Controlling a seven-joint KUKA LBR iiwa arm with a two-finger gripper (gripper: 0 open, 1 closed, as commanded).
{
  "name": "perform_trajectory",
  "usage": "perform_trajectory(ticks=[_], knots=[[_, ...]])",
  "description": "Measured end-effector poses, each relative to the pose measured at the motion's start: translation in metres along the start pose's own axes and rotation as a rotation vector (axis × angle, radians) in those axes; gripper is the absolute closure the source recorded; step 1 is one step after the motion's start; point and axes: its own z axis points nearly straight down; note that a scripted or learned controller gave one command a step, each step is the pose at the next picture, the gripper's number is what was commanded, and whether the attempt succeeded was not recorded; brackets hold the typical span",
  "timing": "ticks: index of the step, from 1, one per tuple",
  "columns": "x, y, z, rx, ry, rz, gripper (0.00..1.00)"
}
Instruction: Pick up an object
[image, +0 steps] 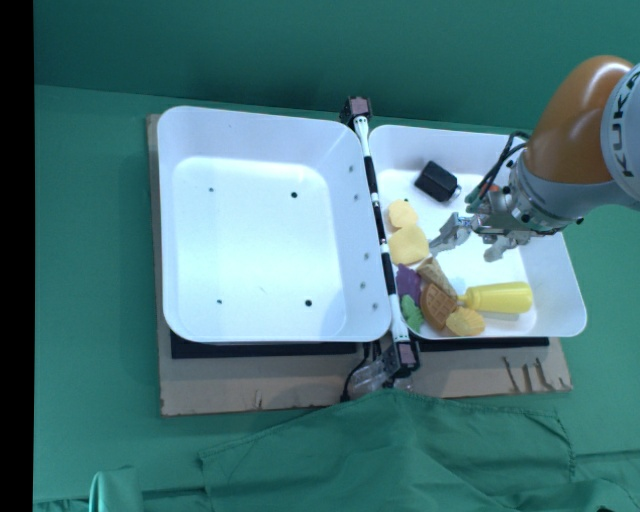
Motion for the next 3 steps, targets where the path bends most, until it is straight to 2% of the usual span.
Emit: perform_trajectory(ticks=[1,2,3], knots=[[-0.008,-0.046,0.071,-0.001,0.000,0.006,0.00],[-0.009,-0.043,0.055,-0.012,-0.003,0.006,1.00],[0.017,0.034,-0.030,-0.012,-0.002,-0.005,1.00]])
